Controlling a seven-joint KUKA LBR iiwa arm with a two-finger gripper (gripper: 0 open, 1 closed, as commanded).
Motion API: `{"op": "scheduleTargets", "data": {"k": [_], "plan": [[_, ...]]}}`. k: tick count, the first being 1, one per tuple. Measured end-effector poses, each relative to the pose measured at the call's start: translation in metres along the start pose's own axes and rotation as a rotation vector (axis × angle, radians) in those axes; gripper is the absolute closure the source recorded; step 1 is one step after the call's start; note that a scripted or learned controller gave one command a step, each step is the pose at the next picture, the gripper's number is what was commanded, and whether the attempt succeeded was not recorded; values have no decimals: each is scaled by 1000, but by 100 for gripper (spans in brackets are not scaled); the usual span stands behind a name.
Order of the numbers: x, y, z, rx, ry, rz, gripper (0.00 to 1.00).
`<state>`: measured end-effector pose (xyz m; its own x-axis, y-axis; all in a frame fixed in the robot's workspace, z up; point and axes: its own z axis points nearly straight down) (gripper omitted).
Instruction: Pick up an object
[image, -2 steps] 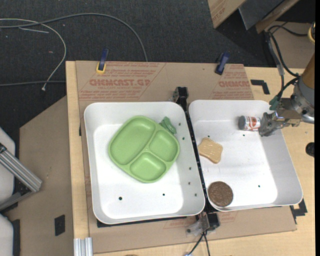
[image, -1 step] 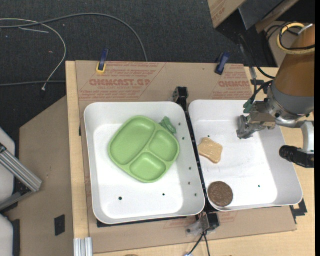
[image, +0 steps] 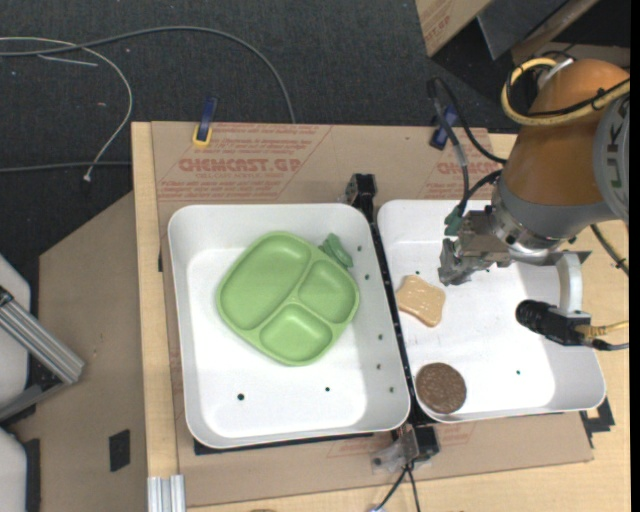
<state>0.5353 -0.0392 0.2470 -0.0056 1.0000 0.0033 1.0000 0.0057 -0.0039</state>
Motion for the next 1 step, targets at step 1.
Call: {"op": "scheduleTargets", "data": {"k": [1], "plan": [[50,6,-1,-4,-1,-1,100]]}}
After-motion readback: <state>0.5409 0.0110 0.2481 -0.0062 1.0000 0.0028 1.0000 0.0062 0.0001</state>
